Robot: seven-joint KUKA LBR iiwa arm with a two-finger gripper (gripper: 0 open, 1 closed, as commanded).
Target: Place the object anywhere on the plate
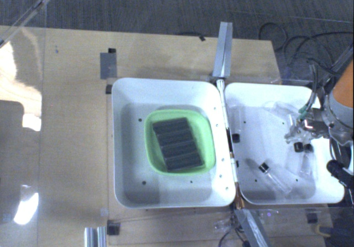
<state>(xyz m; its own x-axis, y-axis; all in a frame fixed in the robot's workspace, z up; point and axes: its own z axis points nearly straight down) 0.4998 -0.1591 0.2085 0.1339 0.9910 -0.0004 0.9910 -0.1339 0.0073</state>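
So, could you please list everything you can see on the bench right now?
Bins: two, white, side by side; left bin, right bin.
Plate: one, green, squarish, middle of the left bin.
Ridged block: one, dark grey, lying on the plate.
Small dark piece: one, black, floor of the right bin.
Cables: several, dark, behind the right bin.
Arm: one, orange band, right edge.
Gripper: one, over the right bin.

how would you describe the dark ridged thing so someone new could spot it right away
Find the left of the two white bins; a light green square plate sits in its middle. The dark grey ridged block lies on that plate, tilted slightly against the plate's edges. It is the one large dark thing here; the right bin holds small dark bits and clear pieces.
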